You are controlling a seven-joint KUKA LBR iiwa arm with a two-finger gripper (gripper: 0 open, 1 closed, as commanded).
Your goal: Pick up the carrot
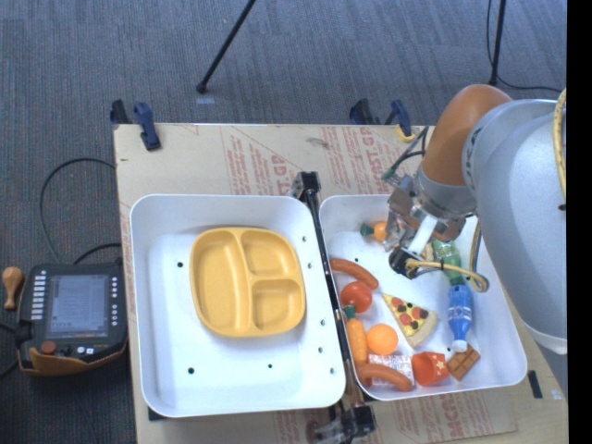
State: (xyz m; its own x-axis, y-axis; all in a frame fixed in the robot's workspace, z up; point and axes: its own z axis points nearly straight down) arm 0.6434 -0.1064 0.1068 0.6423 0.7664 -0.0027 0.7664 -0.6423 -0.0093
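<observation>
Over the right white bin [507, 363], my two-finger gripper [404, 248] hovers near its far side; I cannot tell its state. I'm at the approach step: the slim orange carrot [357, 339] lies well apart, against the left wall, so next I'd travel there and descend.

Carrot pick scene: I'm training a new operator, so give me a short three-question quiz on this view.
1. True or false: the carrot lies in the same bin as the yellow divided plate.
2. Multiple choice: what lies directly right of the carrot? A) orange ball B) water bottle C) pizza slice
3. Fill in: the gripper hovers over the ____ bin, toward its far end, away from the carrot.

Key: 1 false, the carrot is in the right bin by the wall nearest the left bin; 2 A; 3 right.
</observation>
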